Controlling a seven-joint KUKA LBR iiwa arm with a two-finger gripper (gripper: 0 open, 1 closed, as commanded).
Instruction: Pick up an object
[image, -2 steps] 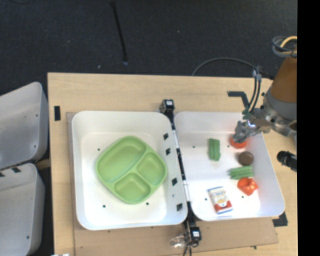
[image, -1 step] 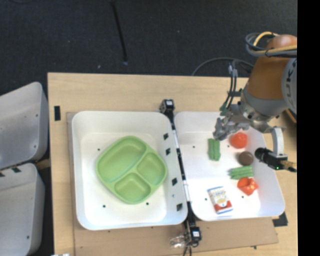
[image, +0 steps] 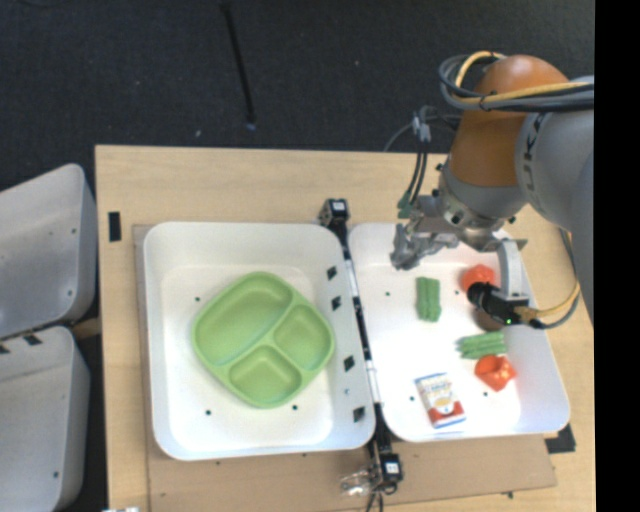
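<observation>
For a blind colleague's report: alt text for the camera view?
The arm's hand hovers over the right bin, just above a green pickle-shaped toy, holding nothing visible. The left bin holds a green divided plate.

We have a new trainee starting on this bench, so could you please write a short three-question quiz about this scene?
1. True or false: the green plate lies in the left bin.
2. Which item lies nearest the front edge of the right bin? A) the carton B) the green block C) the beans
3. Fill in: the gripper is over the ____ bin.

Key:
1. True.
2. A. The carton lies nearer the front edge than the green block and the beans.
3. Right. It is near that bin's back left corner, above the green block.
</observation>
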